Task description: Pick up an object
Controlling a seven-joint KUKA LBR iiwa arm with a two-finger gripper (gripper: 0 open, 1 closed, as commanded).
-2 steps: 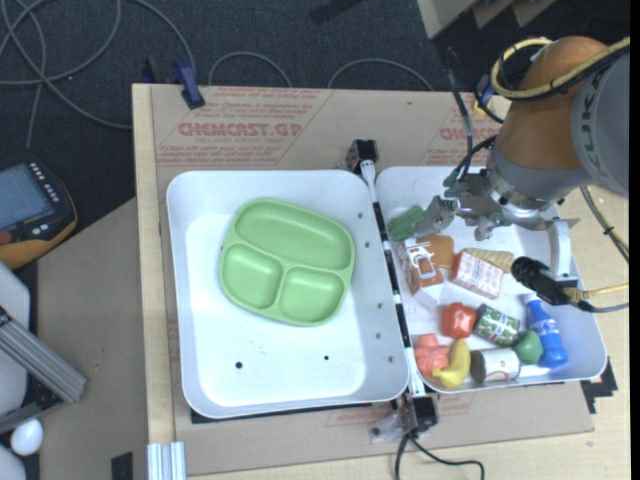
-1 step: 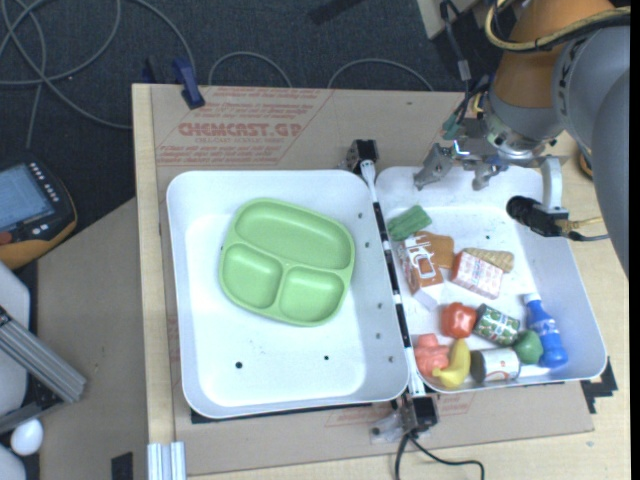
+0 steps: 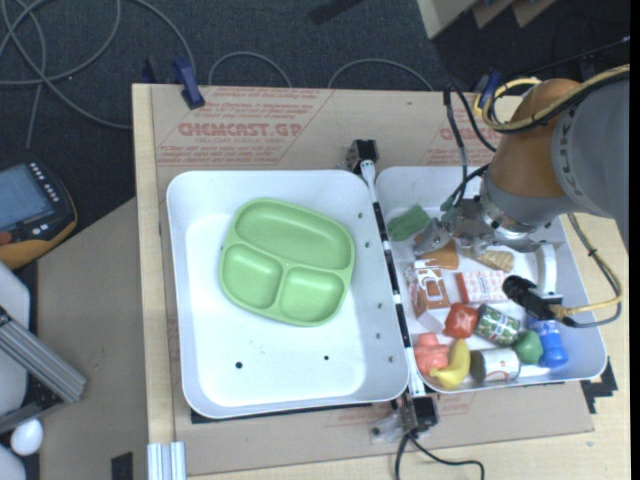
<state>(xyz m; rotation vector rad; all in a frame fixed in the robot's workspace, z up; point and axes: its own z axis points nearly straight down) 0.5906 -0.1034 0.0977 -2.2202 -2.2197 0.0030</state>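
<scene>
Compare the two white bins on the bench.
The left bin holds a single green divided plate; the right bin is crowded with small items, among them a banana and a can. The arm reaches over the right bin, not the left bin. Both are shallow, white and side by side.

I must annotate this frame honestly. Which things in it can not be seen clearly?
- Gripper, camera view: the arm's wrist covers it, so finger state and any held object are unclear.
- Right bin: the arm hides its upper right part.
- Carton print: too small to read.
- Dark handheld device: cut by the left edge.
</scene>
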